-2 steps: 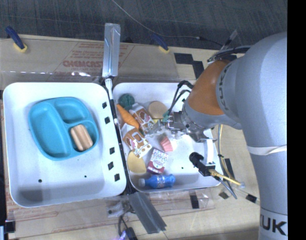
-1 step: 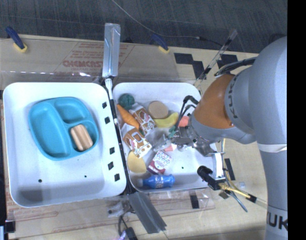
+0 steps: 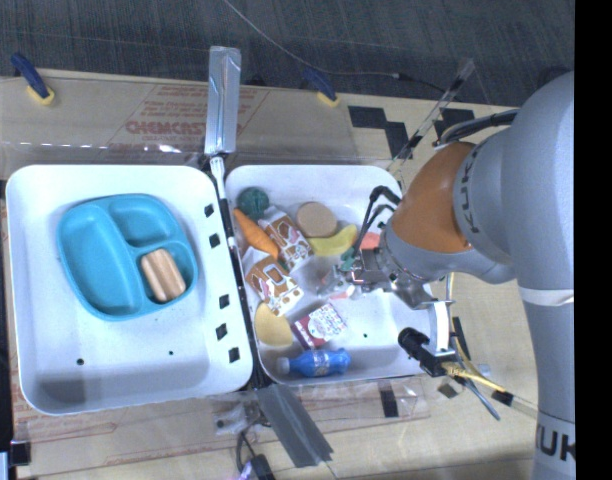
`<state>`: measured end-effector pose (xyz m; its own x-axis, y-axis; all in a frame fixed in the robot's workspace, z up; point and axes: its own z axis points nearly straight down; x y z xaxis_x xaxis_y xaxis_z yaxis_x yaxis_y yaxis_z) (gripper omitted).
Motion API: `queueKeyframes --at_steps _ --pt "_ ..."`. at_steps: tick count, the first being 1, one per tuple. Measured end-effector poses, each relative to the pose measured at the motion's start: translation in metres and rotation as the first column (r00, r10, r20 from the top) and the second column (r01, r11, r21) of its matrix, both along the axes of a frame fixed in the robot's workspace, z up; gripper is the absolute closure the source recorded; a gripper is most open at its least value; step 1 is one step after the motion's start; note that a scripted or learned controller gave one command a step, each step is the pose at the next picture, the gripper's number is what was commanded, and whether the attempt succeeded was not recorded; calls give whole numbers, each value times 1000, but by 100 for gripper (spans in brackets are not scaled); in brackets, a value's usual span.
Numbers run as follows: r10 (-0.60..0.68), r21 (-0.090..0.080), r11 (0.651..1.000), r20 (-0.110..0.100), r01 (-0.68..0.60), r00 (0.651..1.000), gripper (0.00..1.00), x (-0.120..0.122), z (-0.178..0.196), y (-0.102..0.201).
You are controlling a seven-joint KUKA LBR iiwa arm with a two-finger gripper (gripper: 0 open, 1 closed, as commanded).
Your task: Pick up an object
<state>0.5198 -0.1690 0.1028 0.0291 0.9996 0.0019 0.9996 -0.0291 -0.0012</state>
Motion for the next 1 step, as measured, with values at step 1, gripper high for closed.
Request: queueKeyframes --at_steps 1 --pt "-48 1 999 5 48 999 100 -5 95 74"
